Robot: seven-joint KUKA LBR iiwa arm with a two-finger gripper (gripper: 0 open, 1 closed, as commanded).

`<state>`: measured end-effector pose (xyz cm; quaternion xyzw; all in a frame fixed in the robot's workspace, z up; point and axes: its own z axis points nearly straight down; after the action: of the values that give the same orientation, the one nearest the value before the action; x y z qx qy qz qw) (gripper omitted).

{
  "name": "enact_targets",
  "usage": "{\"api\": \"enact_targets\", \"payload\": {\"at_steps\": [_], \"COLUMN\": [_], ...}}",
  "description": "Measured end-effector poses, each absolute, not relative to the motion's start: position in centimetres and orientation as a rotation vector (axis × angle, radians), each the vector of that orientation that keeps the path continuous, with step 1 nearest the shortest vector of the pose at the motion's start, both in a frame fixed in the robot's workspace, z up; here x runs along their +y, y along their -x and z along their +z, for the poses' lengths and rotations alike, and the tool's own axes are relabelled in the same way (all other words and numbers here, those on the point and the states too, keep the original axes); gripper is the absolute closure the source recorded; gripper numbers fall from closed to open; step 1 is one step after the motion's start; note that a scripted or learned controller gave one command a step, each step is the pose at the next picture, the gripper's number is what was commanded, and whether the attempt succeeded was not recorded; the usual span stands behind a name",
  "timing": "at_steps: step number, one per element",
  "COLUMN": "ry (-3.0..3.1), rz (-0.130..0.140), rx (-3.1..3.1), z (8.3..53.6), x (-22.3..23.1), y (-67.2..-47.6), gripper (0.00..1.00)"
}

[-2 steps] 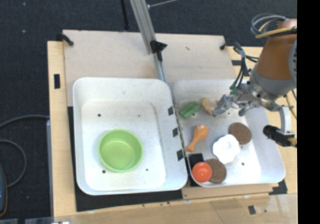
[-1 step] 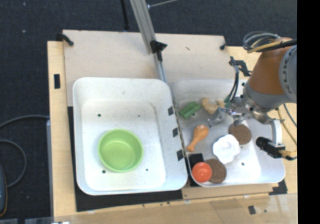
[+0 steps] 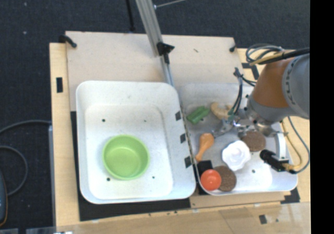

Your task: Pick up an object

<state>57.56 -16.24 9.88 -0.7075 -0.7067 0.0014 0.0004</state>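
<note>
The gripper (image 3: 237, 123) is being held low over the right bin (image 3: 261, 182), presumably for a grasp. Its opening cannot be told; a white object (image 3: 236, 155) is lying just below it.

— What does the robot look like?
— A rounded, smooth grey metal arm (image 3: 298, 79) with a broad orange band (image 3: 270, 86) above its wrist.
— Any wiring?
— Thin black cables (image 3: 261, 53) loop beside it.

We are finding no text, label, brand, number or sign that we can read anywhere here. We are seeing nothing printed on the bins (image 3: 83, 123) or the worktop (image 3: 198, 58).
</note>
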Motion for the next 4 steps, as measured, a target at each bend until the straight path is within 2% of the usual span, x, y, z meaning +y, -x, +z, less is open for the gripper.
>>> {"api": "enact_targets", "payload": {"at_steps": [1,4], "ry": [2.232,2.222], "rz": [-0.004,-0.005], "rx": [-2.217,-2.229], "z": [11.2,24.5], "x": [-16.3,-17.7], "y": [-57.7,-58.2], "gripper": [1.0,1.0]}}
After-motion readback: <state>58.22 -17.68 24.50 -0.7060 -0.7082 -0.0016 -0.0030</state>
